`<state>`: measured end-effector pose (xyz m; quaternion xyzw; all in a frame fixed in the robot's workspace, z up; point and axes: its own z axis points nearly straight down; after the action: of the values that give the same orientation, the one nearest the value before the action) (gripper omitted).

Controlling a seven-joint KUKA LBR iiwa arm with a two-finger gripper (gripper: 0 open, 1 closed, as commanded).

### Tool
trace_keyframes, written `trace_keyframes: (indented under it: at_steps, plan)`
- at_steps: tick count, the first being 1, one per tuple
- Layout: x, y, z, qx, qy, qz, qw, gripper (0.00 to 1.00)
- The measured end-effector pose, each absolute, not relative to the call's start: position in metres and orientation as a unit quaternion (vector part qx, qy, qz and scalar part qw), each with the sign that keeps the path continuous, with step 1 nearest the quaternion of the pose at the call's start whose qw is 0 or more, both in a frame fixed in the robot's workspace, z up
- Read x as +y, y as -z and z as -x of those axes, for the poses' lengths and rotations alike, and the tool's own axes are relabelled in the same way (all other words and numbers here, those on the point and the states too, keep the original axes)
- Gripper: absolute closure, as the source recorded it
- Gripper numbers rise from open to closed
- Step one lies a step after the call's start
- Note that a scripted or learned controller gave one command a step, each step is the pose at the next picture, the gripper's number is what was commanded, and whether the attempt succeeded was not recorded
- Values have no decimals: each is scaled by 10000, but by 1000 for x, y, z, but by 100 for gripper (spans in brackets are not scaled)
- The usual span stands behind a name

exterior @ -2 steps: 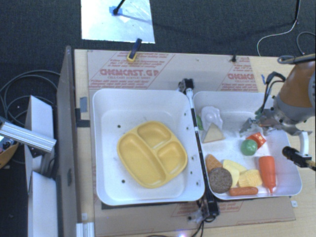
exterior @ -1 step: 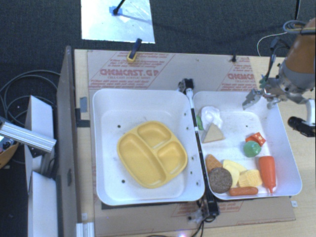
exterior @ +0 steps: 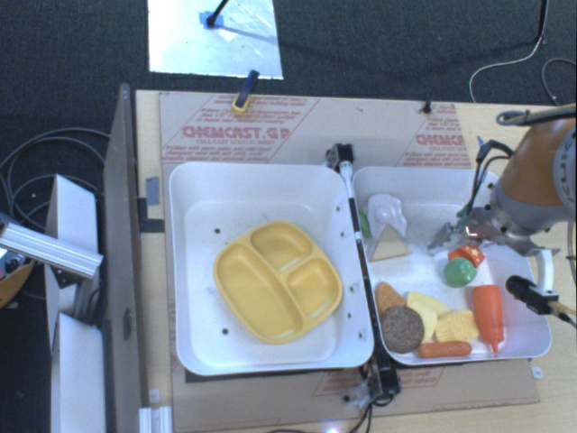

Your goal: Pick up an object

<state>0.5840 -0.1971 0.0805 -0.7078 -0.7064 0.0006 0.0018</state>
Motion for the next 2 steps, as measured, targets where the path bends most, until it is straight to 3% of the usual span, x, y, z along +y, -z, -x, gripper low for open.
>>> trace_keyframes:
  at_steps: [1, 2]
  plan:
    - [-190, -225, -613, -7093, 46, 7049, -84, 0]
    - [-197, -160, -575, -7069, -13, 7073, 19, 0]
